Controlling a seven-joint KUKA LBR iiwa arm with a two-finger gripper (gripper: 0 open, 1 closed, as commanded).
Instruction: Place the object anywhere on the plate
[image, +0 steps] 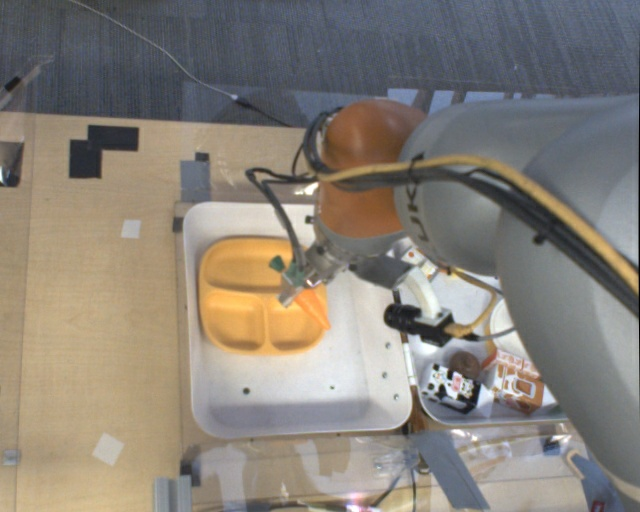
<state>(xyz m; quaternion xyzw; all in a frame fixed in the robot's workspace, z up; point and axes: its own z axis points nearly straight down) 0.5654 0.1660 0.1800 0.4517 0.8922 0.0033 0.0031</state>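
So the arm (480, 190) comes in from the right and its orange band is parked over the far edge of the left bin (350, 390). The pincer (293, 290) hangs down over the yellow plate (240, 300), right about where the plate's dividers meet on its right side.

The object looks like a small orange piece (316, 304) sitting just right of and slightly nearer than the pincer tip, on the right rim area of the plate. It's touching or very nearly touching the tip, but honestly I can't say it's between the fingers; it seems to lie beside them. There's a little green bit (278, 264) on the far side of the tip too, can't make out what that is.

How wide the pincer stands, I can't tell, it's too small and partly hidden by the wrist.

The right bin (470, 412) has a few things in it: a dark round item (464, 358), a black-and-white box (452, 386) and a brown-and-white packet (520, 382).
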